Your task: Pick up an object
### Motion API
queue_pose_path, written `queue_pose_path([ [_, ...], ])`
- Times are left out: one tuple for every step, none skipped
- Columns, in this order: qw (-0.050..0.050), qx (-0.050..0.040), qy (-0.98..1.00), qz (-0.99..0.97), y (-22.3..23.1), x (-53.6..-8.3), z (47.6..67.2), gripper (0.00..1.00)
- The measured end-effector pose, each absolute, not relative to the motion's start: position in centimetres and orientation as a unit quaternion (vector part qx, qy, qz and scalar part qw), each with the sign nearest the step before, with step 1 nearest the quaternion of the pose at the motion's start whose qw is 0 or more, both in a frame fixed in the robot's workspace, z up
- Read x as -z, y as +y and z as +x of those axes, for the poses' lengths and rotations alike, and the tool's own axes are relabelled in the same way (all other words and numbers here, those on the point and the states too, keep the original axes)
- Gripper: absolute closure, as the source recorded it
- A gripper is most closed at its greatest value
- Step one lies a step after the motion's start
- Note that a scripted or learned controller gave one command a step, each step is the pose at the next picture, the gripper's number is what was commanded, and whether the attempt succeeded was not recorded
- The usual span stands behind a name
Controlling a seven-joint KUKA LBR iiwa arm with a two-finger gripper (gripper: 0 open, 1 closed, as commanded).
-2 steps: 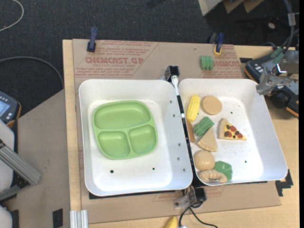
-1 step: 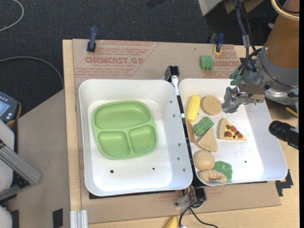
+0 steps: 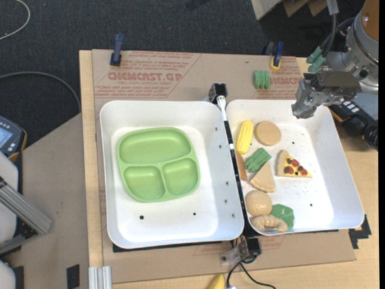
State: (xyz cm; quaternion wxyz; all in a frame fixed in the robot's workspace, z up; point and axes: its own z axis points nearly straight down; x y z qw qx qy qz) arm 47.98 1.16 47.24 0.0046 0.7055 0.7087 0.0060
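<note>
The right white bin [image 3: 325, 179] holds several toy foods: a yellow corn cob [image 3: 244, 136], a round tan cookie [image 3: 267, 133], a pizza slice [image 3: 292, 166], a green ridged piece [image 3: 257, 159], a tan wedge [image 3: 263, 177], a beige bun [image 3: 258, 201], a green leafy piece [image 3: 283, 214] and a tan shell-like piece [image 3: 269, 223]. My gripper [image 3: 304, 108] hangs over the bin's far right corner, above and to the right of the cookie. Nothing shows between its fingers.
The left white bin [image 3: 120, 209] carries a green three-part tray [image 3: 158, 163]. A green ridged toy [image 3: 261, 79] lies on the cardboard behind the right bin. Blue clamps [image 3: 116, 50] hold the board's far edge. A black divider [image 3: 227, 131] runs between the bins.
</note>
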Motion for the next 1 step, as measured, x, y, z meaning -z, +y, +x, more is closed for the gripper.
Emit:
queue_pose_path([
  [-0.003, 0.0019, 0.710, 0.704, 9.22, -42.08, 47.87, 1.00],
])
